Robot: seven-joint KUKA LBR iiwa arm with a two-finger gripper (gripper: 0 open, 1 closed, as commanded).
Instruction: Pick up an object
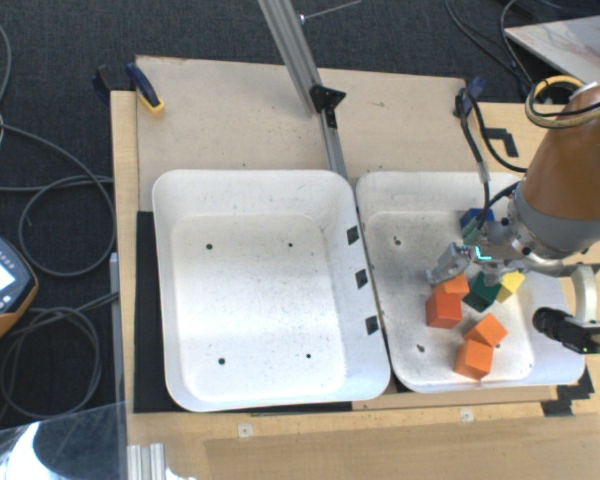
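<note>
On the desk (230, 98) we see two white bins side by side. The left bin (180, 268) offers nothing to grasp, so we turn to the right bin (405, 358), where the blocks sit in a tight cluster toward its right half.

Furthest left in that cluster is an orange cube (443, 308), with a green block (480, 295) just beside it and a yellow block (511, 284) past that. Below them lie two more orange blocks (487, 330) and (472, 361), touching or nearly so.

We judge these blocks to be light, stiff and not fragile, probably foam or wood, with flat faces that should give a fair grip; they may slide on the smooth bin floor if nudged. The left orange cube looks the best choice: its left side is free, so we would take it across two opposite flat faces, square on, keeping clear of the green neighbour.

The gripper (467, 261) hangs over the top of the cluster, just above the orange cube and green block. Whether it is spread or pressed together we cannot tell, and nothing is seen pinched in it
</note>
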